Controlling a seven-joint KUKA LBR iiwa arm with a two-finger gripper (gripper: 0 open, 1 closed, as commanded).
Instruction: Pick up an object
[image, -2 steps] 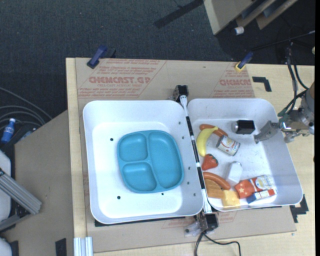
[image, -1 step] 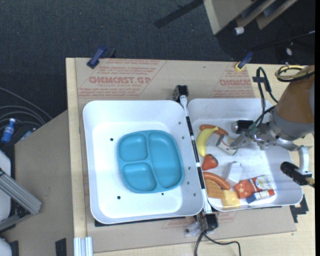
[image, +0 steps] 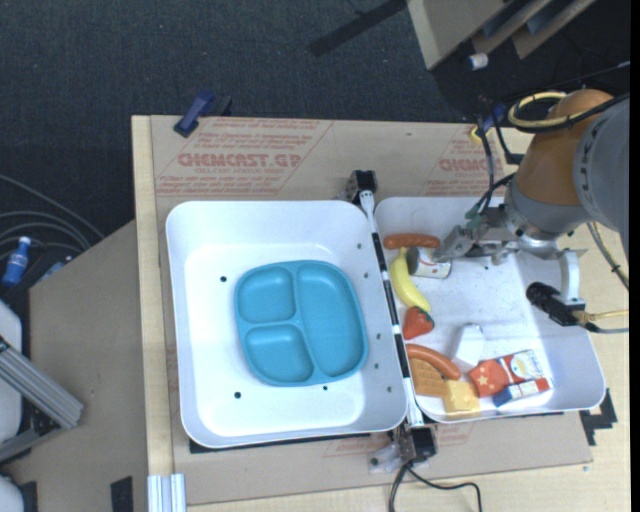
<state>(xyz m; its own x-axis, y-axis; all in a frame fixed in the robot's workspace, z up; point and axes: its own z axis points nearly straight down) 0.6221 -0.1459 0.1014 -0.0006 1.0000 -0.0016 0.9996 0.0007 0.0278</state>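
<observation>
1. The worktop (image: 160, 300) carries two white bins side by side: the left bin (image: 200, 250) and the right bin (image: 575, 370).
2. The arm (image: 560, 170) reaches in from the right and hangs over the far part of the right bin. Its end effector (image: 455, 245) sits low at the far left of that bin, just beside a small white item (image: 432, 268). How wide it stands, and whether it has anything, I cannot tell; nothing plainly shows in its grasp.
3. Step in hand, as I judge it: the approach to a pick, not yet a lift. Every object rests in a bin.
4. One blue plate (image: 300, 322) with three compartments lies alone in the middle of the left bin.
5. One carton (image: 510, 378), red and white, lies at the near side of the right bin.
6. One banana (image: 408, 285) lies along the left wall of the right bin, near the end effector.
7. Two sausages: one (image: 410, 241) at the far left, close to the end effector, and one (image: 432, 358) nearer.
8. One bread slice (image: 430, 380) and one yellow block (image: 462, 397) sit at the near left corner, touching.
9. One strawberry (image: 419, 322) lies between banana and near sausage.
10. The next move calls for a straight descent on one object, closing squarely, since the far sausage, banana and white item crowd together.
</observation>
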